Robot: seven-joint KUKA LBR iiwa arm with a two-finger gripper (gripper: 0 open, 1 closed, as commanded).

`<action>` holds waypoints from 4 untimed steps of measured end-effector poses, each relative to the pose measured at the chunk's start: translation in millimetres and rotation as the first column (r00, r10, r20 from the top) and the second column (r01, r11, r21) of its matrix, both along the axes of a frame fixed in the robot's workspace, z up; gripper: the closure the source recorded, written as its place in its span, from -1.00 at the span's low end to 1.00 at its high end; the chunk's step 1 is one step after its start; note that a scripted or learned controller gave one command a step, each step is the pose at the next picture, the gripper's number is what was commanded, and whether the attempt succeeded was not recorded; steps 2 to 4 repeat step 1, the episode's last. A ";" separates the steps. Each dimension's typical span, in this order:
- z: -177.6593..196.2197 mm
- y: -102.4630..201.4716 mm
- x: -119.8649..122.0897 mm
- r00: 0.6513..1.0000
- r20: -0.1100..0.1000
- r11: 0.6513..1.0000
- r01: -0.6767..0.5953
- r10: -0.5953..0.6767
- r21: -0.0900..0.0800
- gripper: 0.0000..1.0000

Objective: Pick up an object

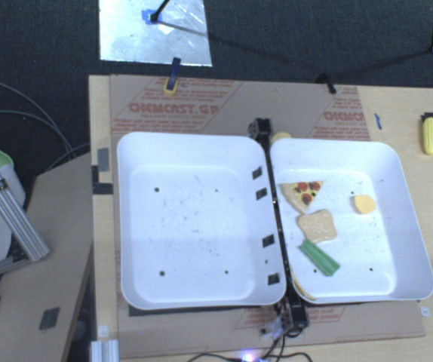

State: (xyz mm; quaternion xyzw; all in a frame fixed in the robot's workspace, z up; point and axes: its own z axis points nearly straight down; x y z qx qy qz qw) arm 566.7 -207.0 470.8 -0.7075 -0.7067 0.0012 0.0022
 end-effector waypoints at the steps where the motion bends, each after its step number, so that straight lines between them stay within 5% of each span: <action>1: 68.7 28.6 63.2 1.000 0.017 1.000 -0.009 0.009 -0.006 1.00; 4: 68.7 28.6 63.2 1.000 0.017 1.000 -0.009 0.009 -0.006 1.00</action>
